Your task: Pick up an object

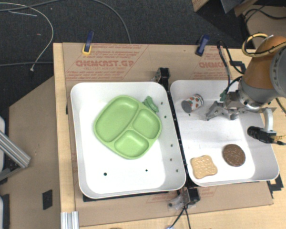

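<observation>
- At the lower right of the frame, in the near part of the right-hand shallow white bin [262,173], lies a pale tan, square-ish cracker-like piece with rounded corners [203,166].
- Just to its right, apart from it, lies a flat, dark brown round disc that looks like a cookie [234,155].
- Left of centre, the left-hand shallow white bin [86,128] holds a light green plastic plate with three compartments [127,127], lying tilted in the bin's middle.
- A small dark green object [151,104] sits touching the plate's upper right rim; its form is too small to tell.
- Farther back in the right bin, near its upper left corner, sits a small rounded object, whitish with grey and red marks [193,102].
- Just right of that object, the metal two-finger gripper [219,112] hangs low over the bin, its fingers spread apart with nothing between them.
- The grey arm with its orange band [269,70] enters from the upper right edge.
- The bins rest on a brown cardboard sheet [109,61] with two blue clamps at its far edge.
</observation>
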`<state>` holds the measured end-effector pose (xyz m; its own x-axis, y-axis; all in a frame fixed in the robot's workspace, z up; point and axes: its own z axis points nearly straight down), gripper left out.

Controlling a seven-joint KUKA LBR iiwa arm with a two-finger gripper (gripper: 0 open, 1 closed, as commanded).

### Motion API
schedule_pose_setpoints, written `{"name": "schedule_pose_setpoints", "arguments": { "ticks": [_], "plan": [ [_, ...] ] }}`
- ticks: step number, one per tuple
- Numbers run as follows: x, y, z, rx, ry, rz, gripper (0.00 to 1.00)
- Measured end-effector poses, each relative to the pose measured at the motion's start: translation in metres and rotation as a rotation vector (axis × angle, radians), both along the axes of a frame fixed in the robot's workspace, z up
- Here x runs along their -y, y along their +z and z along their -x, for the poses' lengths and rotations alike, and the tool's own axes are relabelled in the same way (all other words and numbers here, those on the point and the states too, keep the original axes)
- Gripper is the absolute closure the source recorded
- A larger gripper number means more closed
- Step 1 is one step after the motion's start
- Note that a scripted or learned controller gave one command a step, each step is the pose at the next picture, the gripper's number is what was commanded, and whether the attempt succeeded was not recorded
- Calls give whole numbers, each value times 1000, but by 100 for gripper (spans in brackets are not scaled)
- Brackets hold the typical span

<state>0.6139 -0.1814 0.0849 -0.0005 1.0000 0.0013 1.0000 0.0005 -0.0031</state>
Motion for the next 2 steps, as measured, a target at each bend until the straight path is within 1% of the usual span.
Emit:
{"name": "schedule_pose_setpoints", "arguments": {
  "ticks": [1,2],
  "plan": [
    [0,12,-1,3,1,0,100],
    [0,77,-3,10,1,3,100]
  ]
}}
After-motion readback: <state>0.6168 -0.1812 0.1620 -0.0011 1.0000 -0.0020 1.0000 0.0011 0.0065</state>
